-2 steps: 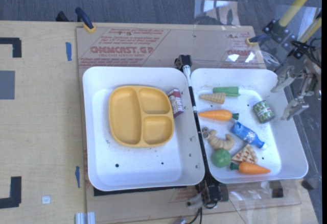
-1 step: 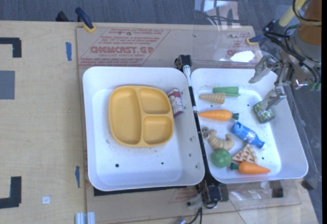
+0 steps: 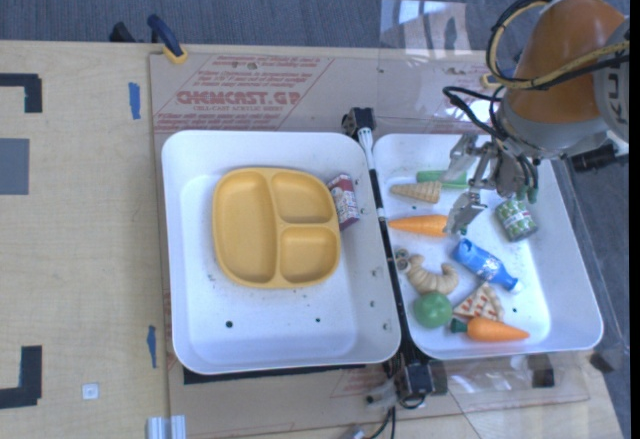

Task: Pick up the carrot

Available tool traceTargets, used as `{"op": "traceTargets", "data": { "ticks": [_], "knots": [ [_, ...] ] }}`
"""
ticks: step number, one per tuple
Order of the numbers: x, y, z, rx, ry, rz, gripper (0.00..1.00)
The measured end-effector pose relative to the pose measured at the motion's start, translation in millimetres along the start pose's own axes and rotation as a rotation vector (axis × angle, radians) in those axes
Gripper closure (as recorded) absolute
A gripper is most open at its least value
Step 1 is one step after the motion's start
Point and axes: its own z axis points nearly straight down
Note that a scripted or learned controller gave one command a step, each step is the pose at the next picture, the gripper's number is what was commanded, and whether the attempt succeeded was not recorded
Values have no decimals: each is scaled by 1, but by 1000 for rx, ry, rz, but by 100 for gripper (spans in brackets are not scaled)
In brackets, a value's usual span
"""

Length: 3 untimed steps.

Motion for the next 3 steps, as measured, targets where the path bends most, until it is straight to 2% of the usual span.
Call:
{"op": "traceTargets", "data": {
  "ticks": [1, 2, 3],
  "knots": [
    [0, 3, 42, 1, -12, 112, 0],
    [22, 2, 76, 1, -12, 10, 0],
    [28, 0, 76, 2, -13, 177, 0]
  ]
}}
